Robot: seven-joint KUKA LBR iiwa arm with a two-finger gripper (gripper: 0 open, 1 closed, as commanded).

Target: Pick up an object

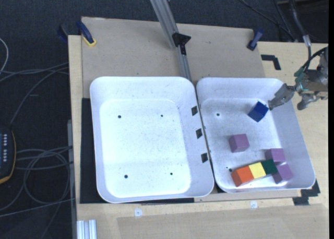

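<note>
The right bin (224, 89) holds several blocks. A blue cube (258, 111) lies toward its far right part. A purple cube (238, 142) rests near the middle. Along the near wall is a row of orange, yellow and green blocks (254, 171), with two purple blocks (275, 154) (284, 171) beside it at the right. My gripper (288, 104) hovers over the bin's right rim, open, with nothing between its fingers. Its left fingertip (274, 102) is just right of the blue cube, close to its upper corner.
The left bin (104, 92) sits beside the right one, joined by black clips (198, 132). A slanted metal pole (167, 19) rises behind the bins. Blue clamps (86, 33) (255, 38) grip the board's far edge. Cables lie on the floor at left.
</note>
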